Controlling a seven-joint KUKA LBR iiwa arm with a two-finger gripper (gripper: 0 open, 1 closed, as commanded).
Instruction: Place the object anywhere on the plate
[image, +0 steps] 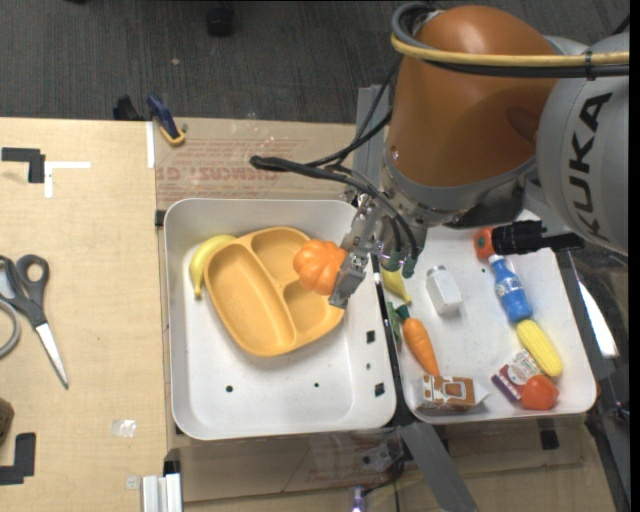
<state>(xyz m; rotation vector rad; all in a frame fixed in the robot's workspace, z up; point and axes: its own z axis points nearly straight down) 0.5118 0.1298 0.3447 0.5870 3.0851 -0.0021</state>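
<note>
Now an orange bell pepper (318, 265) is seen over the right part of the yellow divided plate (262, 295), above the plate's smaller compartments, and it is pressed against the gripper (350, 268) at its right side. Whether the pepper is clamped between the fingers cannot be told, since the jaws are hidden by the wrist and cables. The plate is set in the left white bin (275, 400), and a banana (205, 260) is tucked against the plate's upper left rim. In the right white bin (480, 405) a carrot (420, 345), a small white block (443, 290), a blue bottle with a red cap (508, 285), a corn cob (540, 345), a tomato (540, 393) and a brown carton (447, 393) are laid out. Scissors (35, 310) are left on the wooden bench (80, 400), well apart from the bins.
</note>
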